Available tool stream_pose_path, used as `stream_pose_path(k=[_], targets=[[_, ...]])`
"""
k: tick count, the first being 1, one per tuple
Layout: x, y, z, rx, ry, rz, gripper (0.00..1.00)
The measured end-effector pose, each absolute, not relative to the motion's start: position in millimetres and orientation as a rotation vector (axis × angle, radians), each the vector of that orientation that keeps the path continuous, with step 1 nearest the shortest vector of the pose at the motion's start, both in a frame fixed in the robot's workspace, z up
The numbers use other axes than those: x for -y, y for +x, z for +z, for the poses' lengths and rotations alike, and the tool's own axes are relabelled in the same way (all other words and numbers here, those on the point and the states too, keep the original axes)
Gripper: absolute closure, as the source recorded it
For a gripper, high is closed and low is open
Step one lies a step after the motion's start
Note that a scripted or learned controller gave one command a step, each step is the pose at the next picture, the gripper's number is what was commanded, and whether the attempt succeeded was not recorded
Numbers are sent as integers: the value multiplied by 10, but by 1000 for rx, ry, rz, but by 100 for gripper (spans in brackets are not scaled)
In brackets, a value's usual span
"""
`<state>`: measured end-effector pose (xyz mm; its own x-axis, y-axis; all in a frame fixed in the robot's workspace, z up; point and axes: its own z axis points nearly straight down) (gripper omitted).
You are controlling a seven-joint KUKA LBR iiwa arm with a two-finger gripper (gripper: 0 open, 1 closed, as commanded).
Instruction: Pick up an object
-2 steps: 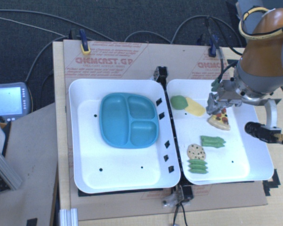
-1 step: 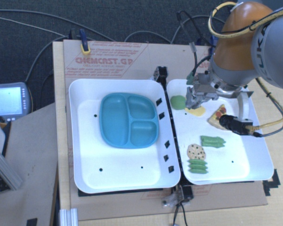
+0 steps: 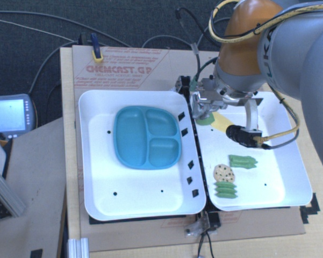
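In the far left corner of the right bin (image 3: 282,163), close against the wall shared with the left bin (image 3: 97,165), lay a small pale green piece (image 3: 207,120), which I judged to be the object being tried for, since the gripper (image 3: 200,110) stood right over it; the step in hand looked like the final descent and closing. To do that well, the gripper would need to come straight down and be centred on the piece rather than on the bin wall; the wall was so near that a slightly off-centre approach could catch the rim or push the piece into the corner; the lift should wait until the closing was complete and then go straight up, slowly. The green piece showed just below and slightly right of the gripper, partly covered by it; whether they touched could not be told, nor whether the gripper was released or clenched, and nothing could be seen held in it. Just beside the green piece, on its right, lay a pale yellow piece (image 3: 221,124), close enough to be disturbed by a wide grasp; well apart, towards the near side of the bin, lay a green pod (image 3: 242,162), a speckled biscuit (image 3: 223,172) and a second green pod (image 3: 225,190) next to the biscuit. The left bin held a blue divided tray (image 3: 148,137).
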<state>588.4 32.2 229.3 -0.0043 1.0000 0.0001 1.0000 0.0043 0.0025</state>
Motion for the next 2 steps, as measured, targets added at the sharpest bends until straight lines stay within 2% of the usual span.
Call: stream_pose_path(k=[1, 2], targets=[[-753, 6154, 2378, -2225, 2216, 5, 100], [-735, 6142, 2374, -2223, 2219, 1, 0]])
